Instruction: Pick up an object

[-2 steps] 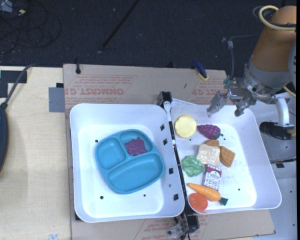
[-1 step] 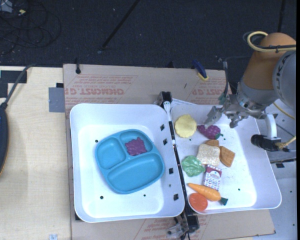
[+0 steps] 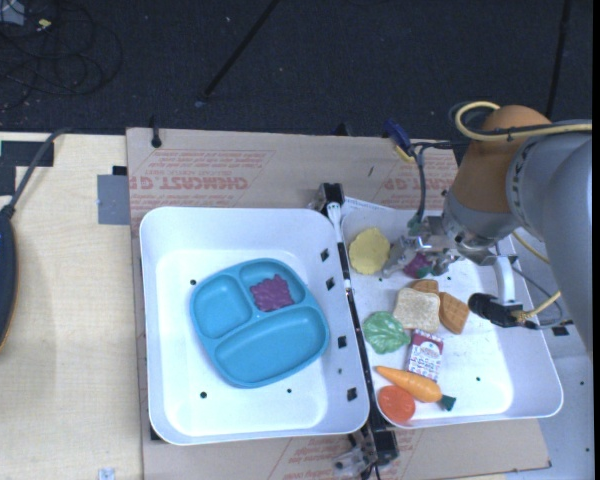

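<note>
Lying in the right bin (image 3: 540,393), the objects to be picked are gathered mostly toward its left wall. A slice of bread (image 3: 416,308) is taken as the landmark. Just left of and below it a green leafy piece (image 3: 384,331) is seen, and touching its right side a brown roll (image 3: 453,313). Below the bread a small red-and-white packet (image 3: 425,355) lies, and further below an orange carrot (image 3: 407,383) and a red-orange tomato (image 3: 396,405). Up and to the left of the bread a yellow lemon (image 3: 369,251) rests. The hand (image 3: 423,258) is lowered just above the bread, beside a purple item (image 3: 417,264); whether it is clenched or released cannot be told. Well left of the bread, in the left bin (image 3: 170,368), a blue divided plate (image 3: 260,323) carries a purple grape cluster (image 3: 271,291).
</note>
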{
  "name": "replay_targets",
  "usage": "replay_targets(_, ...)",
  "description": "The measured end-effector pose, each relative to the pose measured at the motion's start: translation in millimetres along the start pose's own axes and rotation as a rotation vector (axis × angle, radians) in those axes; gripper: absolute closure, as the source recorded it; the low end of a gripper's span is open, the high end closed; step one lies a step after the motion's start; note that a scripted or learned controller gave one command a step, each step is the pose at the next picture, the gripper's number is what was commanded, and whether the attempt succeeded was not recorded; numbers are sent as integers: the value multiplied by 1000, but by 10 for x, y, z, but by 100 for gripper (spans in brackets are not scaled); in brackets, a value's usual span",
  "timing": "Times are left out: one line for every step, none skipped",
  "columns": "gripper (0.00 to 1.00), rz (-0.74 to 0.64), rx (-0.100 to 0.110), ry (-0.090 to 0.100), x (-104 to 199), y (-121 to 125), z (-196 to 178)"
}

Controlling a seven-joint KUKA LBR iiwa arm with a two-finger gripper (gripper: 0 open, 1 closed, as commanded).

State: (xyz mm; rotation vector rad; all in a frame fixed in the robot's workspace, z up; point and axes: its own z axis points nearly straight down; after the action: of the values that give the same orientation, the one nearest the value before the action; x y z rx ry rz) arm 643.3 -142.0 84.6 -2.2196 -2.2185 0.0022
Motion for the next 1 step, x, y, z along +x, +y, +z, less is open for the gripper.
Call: replay_targets(0,0,1,1,-16,-661,-25)
